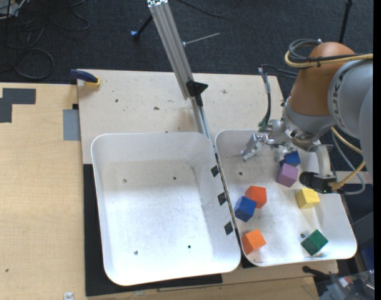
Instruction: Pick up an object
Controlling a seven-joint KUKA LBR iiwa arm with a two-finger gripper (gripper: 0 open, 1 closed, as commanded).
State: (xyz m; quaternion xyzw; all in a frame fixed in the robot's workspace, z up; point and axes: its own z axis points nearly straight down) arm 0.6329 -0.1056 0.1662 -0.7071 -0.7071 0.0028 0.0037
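Right bin (231, 144) holding seven cubes: two blue, two orange, purple (287, 174), yellow, green. Gripper (251, 150) above its rear, fingers spread, grasping nothing. Left bin (102, 147) alongside.

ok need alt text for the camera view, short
A grey and orange robot arm reaches from the right over the right white bin, its gripper above the bin's far end. The bin holds scattered cubes: two blue, two orange, purple, yellow, green. The left bin sits beside it.
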